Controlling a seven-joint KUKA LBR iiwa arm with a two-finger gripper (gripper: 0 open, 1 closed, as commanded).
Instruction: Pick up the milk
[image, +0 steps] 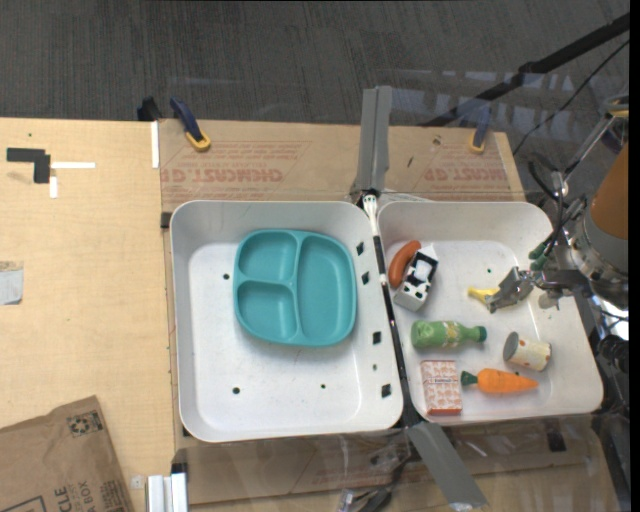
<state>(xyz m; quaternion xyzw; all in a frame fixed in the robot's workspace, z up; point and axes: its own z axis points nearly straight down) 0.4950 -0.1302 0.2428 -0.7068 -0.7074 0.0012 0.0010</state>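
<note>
Cracker box (441, 387) sits nearest me, milk (416, 279) leans on the sausage (403, 261) by the divider, so my tool (517, 288), empty, jaws narrow, hovers well apart.

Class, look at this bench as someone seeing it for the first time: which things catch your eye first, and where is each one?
The teal divided plate stands out first, lying alone in the left bin. Next comes the cluster in the right bin: a black-and-white milk carton beside a red sausage, a green bottle, and an orange carrot near the front. The tool hangs over that bin's right side, near a yellow banana.
</note>
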